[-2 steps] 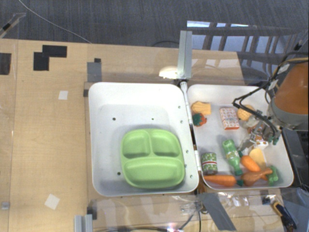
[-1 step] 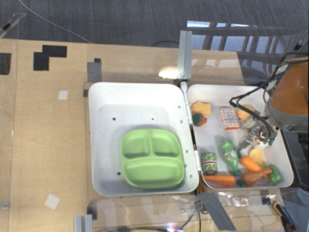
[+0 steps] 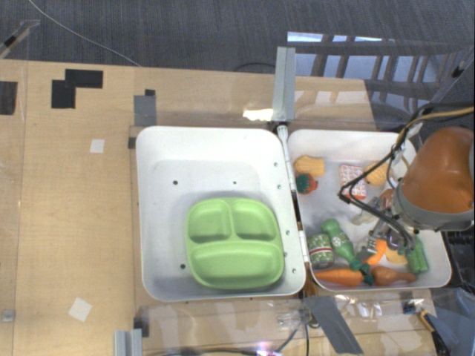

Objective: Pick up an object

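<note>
I have the gripper (image 3: pixel 386 237) down in the right bin (image 3: pixel 439 271), low among the toy food near its front right corner, but I cannot tell from this angle how its tool stands. The likeliest targets crowd just beside it: a green bottle (image 3: pixel 340 241), a carrot (image 3: pixel 340 277) along the front wall, a green piece (image 3: pixel 417 259) on the right. I would centre on one item, clear of its neighbours, then lift straight up. The green plate (image 3: pixel 234 242) sits alone in the left bin (image 3: pixel 159 169).
</note>
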Tool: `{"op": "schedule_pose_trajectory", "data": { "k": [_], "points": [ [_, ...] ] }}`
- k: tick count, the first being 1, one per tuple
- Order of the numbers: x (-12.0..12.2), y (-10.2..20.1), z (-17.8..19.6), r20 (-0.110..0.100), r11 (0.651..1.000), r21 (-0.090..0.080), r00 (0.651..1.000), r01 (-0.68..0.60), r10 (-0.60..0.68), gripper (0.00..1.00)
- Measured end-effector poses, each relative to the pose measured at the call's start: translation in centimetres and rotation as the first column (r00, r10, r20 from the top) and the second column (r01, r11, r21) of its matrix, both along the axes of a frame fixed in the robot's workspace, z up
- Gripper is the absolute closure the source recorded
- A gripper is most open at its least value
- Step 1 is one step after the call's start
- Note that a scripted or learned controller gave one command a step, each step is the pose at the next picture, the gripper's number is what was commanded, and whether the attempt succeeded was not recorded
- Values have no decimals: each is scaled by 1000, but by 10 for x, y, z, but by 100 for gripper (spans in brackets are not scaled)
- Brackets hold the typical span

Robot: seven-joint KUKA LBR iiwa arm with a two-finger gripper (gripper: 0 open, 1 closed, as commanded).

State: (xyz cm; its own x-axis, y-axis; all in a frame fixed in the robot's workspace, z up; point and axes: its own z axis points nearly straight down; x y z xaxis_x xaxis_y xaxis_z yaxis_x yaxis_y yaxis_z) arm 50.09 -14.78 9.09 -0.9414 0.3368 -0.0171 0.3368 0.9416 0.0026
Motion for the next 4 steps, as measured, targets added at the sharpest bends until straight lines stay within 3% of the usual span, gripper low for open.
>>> {"op": "schedule_pose_trajectory", "data": {
  "k": [1, 2, 3, 4],
  "points": [
    [5, 0, 14, 18, 1000, -5, 1000, -6, 6, 100],
    [5, 0, 14, 17, 1000, -5, 1000, -6, 6, 0],
    [-8, 27, 0, 6, 1000, -3, 1000, 8, -8, 0],
    [1, 60, 1, 4, 994, -5, 994, -110, 110, 0]
  ]
}}
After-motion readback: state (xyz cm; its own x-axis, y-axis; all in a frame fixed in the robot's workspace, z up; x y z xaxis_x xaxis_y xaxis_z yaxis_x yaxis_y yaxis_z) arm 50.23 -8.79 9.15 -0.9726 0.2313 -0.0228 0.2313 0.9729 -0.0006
